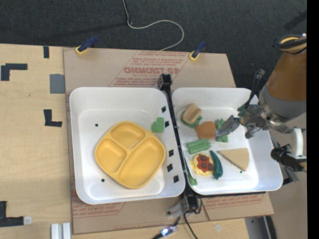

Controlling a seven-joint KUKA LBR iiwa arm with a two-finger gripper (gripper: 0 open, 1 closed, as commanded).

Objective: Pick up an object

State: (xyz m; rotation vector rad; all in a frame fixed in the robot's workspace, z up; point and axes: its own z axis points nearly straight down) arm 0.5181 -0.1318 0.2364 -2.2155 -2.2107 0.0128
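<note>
Cable clutter (182, 210) up front; beyond it the right bin (259, 183) holds toy food. My pincer (227, 127) hovers low beside the brown bun (205, 130); its opening I cannot tell.

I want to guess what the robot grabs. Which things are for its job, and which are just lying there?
For the job: gripper, bun, sandwich, green beans, pizza, wedge, in the right bin.

Just lying about: yellow tray, left bin, clamps, cable.
</note>
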